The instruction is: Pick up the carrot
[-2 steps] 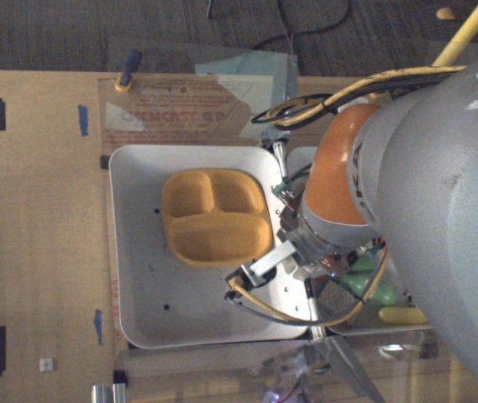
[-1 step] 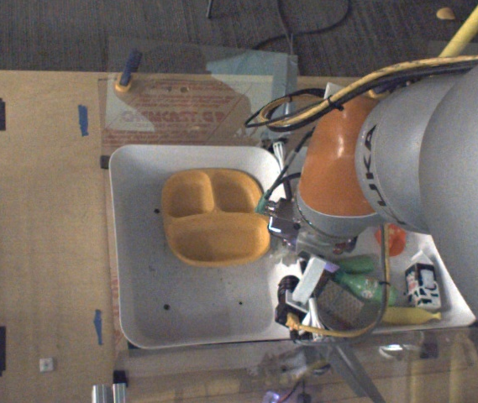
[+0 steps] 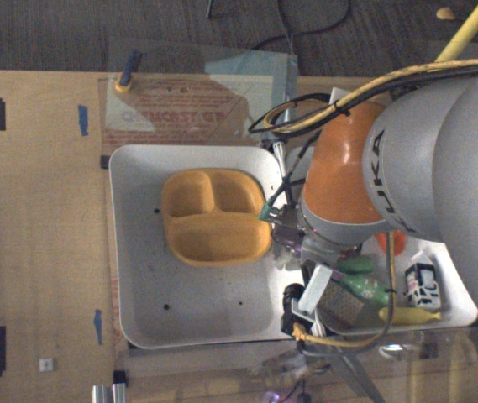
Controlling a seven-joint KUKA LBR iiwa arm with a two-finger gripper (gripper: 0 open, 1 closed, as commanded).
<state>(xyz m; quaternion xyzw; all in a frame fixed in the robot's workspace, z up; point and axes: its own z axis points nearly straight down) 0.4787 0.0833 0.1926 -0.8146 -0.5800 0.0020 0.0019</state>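
arm [image 3: 407, 166]: "KUKA" lettering | yellow divided plate [image 3: 215, 217]: left bin [image 3: 138, 250]

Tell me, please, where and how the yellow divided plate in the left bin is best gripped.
The yellow divided plate lies flat and is probably too wide to span, so pinch its raised left rim from straight above; bare floor of the left bin there leaves room for a finger.

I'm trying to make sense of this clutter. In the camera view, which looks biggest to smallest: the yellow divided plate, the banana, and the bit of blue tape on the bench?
1. Yellow divided plate
2. Banana, partly hidden by the arm
3. Blue tape
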